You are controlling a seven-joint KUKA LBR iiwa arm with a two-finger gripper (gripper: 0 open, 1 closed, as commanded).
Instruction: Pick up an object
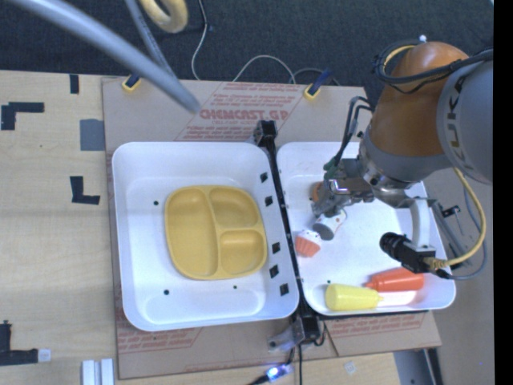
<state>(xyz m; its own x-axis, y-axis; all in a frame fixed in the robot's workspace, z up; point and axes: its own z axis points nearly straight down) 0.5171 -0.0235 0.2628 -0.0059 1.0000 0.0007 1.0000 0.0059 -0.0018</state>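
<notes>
Hovering gripper nears bin divider, cup just beside.

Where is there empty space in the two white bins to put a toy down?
Left bin: bare floor rings the yellow divided plate, widest along the near edge. Right bin: crowded by the gripper, orange-capped piece, yellow item and orange item; a bare patch lies mid-floor.
</notes>
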